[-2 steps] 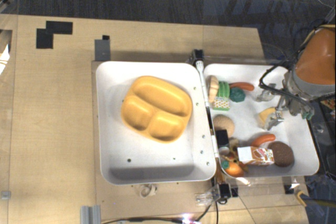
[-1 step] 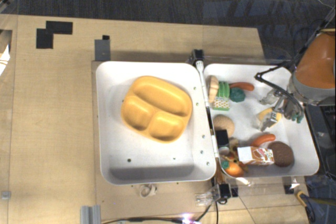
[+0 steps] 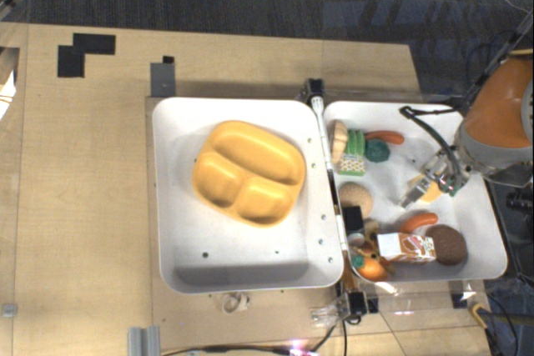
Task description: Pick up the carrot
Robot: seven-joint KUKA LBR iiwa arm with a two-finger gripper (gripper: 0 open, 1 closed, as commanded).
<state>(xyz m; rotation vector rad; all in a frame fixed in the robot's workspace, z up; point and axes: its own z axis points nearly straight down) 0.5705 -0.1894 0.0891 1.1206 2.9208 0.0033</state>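
Two bins sit side by side on the bench, and all the work lies in the right bin (image 3: 480, 217); the left bin (image 3: 250, 258) bears just a yellow tray (image 3: 249, 171), well off to the left of the gripper. The gripper (image 3: 428, 186) hangs low over the middle of the right bin, on the arm (image 3: 501, 117) coming in from the right. Whether it is wide or narrow I cannot tell from this slant. A small orange-yellow patch (image 3: 430, 193) shows right at the gripper, too small to say if it is a held thing or part of the tool. What I take for the carrot (image 3: 387, 137) is the slim orange-red piece up and to the left of the gripper, near but apart from it, lying flat on the bin floor with a green lump (image 3: 376, 151) touching its left end. A second reddish piece (image 3: 419, 222) lies just below the gripper, and it could be mistaken for the target. A carton (image 3: 405, 246) and a brown ball (image 3: 450, 244) lie further below the gripper. By my judgement the task is barely begun: the arm is in the right bin, but nothing is seen to be gripped and the carrot rests unlifted. Left to do: line up over the carrot, descend, close on it and raise it clear.
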